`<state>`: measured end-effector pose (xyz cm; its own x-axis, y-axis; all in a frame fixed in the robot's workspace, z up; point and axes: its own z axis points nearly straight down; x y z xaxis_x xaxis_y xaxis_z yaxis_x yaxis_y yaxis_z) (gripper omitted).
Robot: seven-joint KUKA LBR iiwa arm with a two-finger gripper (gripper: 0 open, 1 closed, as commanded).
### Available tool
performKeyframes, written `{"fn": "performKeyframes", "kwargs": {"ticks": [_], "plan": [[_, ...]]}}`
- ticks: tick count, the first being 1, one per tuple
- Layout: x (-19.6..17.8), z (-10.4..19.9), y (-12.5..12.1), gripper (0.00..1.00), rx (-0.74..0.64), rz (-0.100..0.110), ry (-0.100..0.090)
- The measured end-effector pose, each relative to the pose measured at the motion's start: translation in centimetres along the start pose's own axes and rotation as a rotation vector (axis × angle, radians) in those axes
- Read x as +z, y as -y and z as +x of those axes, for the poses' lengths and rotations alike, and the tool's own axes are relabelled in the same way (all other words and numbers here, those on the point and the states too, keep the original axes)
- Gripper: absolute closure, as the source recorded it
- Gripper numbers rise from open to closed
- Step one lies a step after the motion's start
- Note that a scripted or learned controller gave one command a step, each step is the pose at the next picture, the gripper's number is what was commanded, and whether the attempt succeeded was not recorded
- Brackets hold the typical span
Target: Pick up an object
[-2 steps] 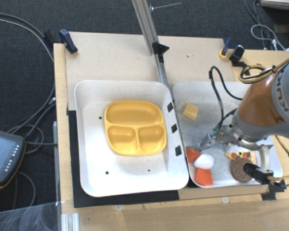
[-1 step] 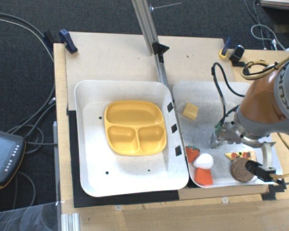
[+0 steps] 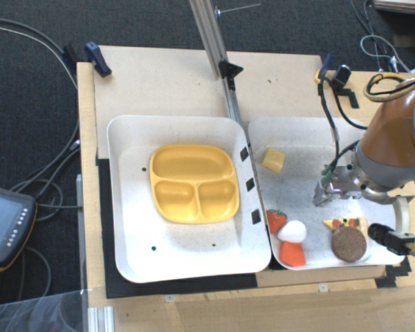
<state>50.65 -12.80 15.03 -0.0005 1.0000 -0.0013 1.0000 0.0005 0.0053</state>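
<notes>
The right bin (image 3: pixel 297 140) holds a tan block (image 3: pixel 274 160) near its upper left. A red strawberry-like piece (image 3: pixel 276 221), a white ball (image 3: pixel 292 231) and an orange piece (image 3: pixel 292 254) lie along its lower left. A pizza-slice toy (image 3: pixel 345 223) and a round brown cookie (image 3: pixel 348 244) sit at the lower right. My gripper (image 3: pixel 323 195) hangs low over the bin's right middle, just above and left of the pizza slice, with nothing seen between its fingers.
The left bin (image 3: pixel 124 185) bears a yellow divided plate (image 3: pixel 194 183). A metal pole (image 3: pixel 211 33) slants down to the seam between the bins. Cables and clamps sit at the bench's upper right, and the arm's orange band (image 3: pixel 394 133) covers the right bin's far side.
</notes>
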Motion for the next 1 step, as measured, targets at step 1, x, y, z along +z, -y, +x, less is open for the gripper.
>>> {"fn": "performKeyframes", "kwargs": {"ticks": [1], "plan": [[-4.33,0.03,-0.35,1.00,-0.002,-0.001,0.000]]}}
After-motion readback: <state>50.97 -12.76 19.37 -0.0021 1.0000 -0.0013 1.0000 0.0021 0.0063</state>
